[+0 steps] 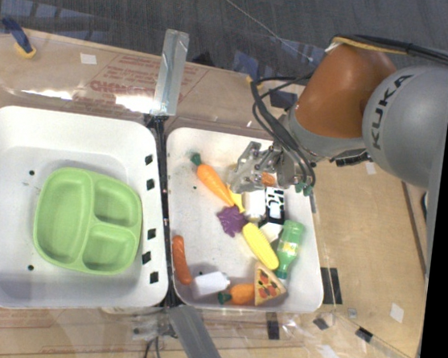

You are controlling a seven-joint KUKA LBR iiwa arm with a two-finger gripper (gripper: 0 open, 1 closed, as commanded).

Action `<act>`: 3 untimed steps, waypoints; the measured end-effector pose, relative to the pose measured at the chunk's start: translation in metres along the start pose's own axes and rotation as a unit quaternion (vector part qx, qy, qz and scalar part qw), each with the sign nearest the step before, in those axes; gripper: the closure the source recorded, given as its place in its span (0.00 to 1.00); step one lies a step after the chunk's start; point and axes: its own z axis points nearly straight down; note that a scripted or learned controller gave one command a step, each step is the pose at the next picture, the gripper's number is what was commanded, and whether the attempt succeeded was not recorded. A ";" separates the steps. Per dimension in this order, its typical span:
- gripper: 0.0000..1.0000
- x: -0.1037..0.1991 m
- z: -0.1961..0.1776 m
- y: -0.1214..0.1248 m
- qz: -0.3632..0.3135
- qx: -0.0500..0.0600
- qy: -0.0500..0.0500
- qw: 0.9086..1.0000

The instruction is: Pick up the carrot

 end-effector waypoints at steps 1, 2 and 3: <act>1.00 -0.028 -0.119 -0.044 -0.017 0.001 -0.002 1.000; 1.00 -0.031 -0.133 -0.073 -0.186 -0.001 0.002 0.983; 1.00 -0.052 -0.162 -0.070 -0.393 -0.002 0.001 0.920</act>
